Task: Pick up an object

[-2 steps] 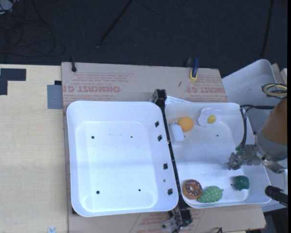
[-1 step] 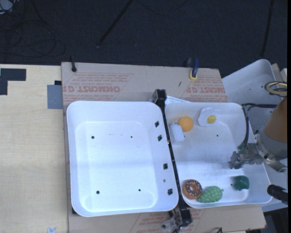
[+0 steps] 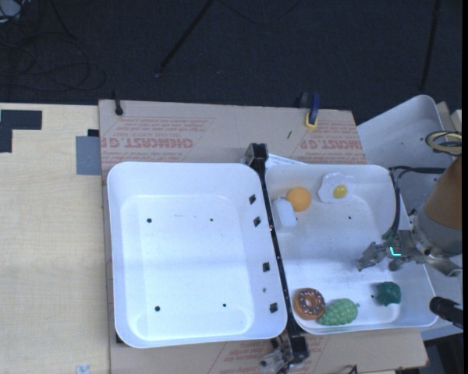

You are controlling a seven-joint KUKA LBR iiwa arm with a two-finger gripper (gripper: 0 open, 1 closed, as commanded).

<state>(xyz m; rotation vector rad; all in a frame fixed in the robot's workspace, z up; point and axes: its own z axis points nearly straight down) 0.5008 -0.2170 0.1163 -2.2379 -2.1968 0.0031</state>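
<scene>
The claw (image 3: 372, 256) hung inside the right bin (image 3: 351, 209), near that bin's right wall. Just in front of it to the right lay the broccoli toy (image 3: 388, 292). The grape bunch (image 3: 338, 312) and doughnut (image 3: 308, 303) sat in front to its left, touching. Behind it lay the fried egg (image 3: 335, 188); further left, the ball (image 3: 299, 199) touched the cup (image 3: 285, 213). The left bin (image 3: 189, 179) lay well left on the surface (image 3: 39, 232).

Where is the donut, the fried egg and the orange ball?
Round brown toy donut with sprinkles (image 3: 308, 303), camera view, on its iced top.
White toy fried egg with yellow yolk (image 3: 337, 188), camera view, beside its yolk.
Small orange ball (image 3: 299, 199), camera view, on its middle.
</scene>
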